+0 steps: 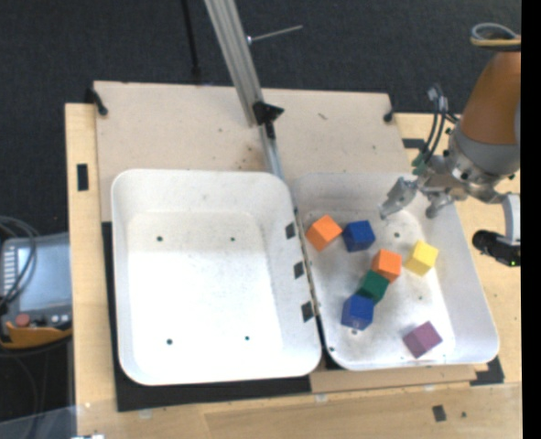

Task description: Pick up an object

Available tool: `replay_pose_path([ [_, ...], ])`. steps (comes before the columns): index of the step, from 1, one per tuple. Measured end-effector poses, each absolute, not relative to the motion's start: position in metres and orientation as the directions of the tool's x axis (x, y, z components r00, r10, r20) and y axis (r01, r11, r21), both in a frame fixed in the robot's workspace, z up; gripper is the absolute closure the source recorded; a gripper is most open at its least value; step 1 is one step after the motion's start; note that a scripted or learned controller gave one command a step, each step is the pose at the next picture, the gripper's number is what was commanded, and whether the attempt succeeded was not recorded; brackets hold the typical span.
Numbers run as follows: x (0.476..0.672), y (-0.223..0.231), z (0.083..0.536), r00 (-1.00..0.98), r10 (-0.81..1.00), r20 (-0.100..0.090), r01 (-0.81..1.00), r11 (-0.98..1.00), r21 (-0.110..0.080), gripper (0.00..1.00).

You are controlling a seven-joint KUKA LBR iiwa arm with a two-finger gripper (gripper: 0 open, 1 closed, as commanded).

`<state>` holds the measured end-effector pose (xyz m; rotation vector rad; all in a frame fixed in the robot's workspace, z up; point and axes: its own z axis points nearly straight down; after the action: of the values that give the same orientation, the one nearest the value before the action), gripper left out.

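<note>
Several small cubes lie in the right bin: an orange cube beside a blue cube, a second orange cube leaning on a green cube, a yellow cube, another blue cube and a purple cube. My gripper hangs over the back of that bin, above and to the right of the first blue cube. Its fingers are spread open with nothing between them.
The left bin adjoins the right one along a black-clipped seam. A slanted aluminium post rises from behind the bins. A control pendant with cables lies off the bench's left edge.
</note>
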<state>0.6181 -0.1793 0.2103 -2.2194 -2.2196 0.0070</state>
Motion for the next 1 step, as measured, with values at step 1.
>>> replay_pose_path([
  [1, 0.6213, -0.1881, 0.1519, 0.001, 1.0, -0.002, 1.0, -0.001, -0.003, 0.0],
])
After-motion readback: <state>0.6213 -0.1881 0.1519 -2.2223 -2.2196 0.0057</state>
